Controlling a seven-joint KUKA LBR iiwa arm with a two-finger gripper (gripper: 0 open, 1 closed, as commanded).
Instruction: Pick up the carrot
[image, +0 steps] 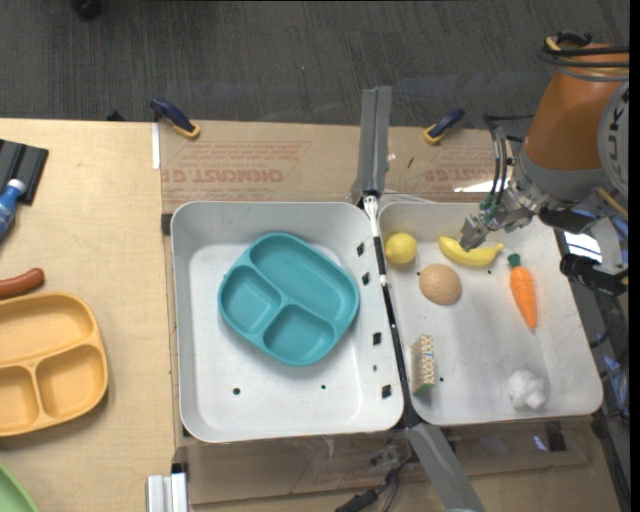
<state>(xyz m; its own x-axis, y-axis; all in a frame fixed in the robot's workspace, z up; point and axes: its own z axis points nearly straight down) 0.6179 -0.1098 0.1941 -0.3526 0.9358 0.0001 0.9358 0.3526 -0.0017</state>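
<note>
The carrot (523, 291), orange with a green top, lies in the right bin (560, 395) near its right wall, pointing toward the front. My gripper (482, 230) hangs over the back of that bin, to the upper left of the carrot and right above the banana (468, 252). Nothing shows between its fingers, and the carrot is apart from it.
The right bin also holds a lemon (401, 248), a tan egg-shaped thing (439, 284), a small packet (424, 361) and a white crumpled thing (526, 388). A teal divided plate (289, 298) lies in the left bin (200, 330). A yellow tray (45, 365) sits on the bench at left.
</note>
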